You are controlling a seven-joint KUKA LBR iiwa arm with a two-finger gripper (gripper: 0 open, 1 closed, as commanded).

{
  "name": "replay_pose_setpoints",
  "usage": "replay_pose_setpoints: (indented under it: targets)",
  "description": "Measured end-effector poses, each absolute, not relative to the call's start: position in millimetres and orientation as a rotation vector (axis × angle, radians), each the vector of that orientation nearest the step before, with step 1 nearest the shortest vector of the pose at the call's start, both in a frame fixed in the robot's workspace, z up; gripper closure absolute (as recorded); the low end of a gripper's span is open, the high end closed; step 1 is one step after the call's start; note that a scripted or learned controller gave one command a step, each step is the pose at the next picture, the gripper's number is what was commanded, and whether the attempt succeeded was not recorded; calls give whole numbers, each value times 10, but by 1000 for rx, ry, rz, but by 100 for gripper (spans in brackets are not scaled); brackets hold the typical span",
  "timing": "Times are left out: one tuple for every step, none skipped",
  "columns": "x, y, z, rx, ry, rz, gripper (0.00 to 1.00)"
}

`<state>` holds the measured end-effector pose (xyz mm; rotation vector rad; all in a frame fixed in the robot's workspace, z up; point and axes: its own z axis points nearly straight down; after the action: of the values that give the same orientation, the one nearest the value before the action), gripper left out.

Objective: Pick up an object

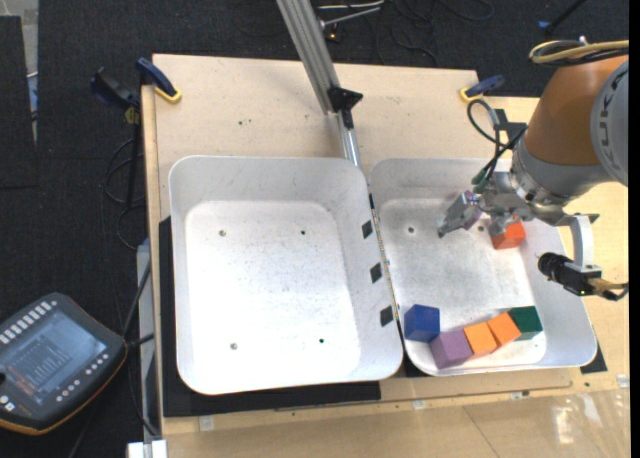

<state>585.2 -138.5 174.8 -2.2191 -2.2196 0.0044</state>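
Four small blocks sit in a row along the near edge of my right bin [570, 346]: a blue block [422, 322], then a purple block [450, 347], an orange block [481, 336] and a green block [524, 322], the last three touching side to side, the blue one just beside the purple. The left bin [190, 196] lies next to it on the wooden surface [260, 106].

Farther back, in the same right bin, is a fifth piece, a red-orange block [509, 235], standing alone near the far right part of the floor. My gripper [462, 214] hangs just to its left, beside it rather than around it. From this slanted view I cannot tell whether I am open or closed, and I see nothing held.

I judge the red-orange block the handiest target: it has free space on every side, while the row in front is crowded. It looks like a light, rigid cube with flat faces, so it should not deform or break, though smooth sides could slip under a weak pinch. I would take it across two opposite flat faces, centred, low enough to stop it tipping.
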Motion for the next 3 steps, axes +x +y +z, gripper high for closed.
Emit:
replay_pose_setpoints:
  targets:
    - [5789,-1412,1119,-2219,-2216,7,0]
    - [5786,-1407,940,-2221,-2219,3,0]
    - [5796,-1408,1053,-2223,-2221,-1,100]
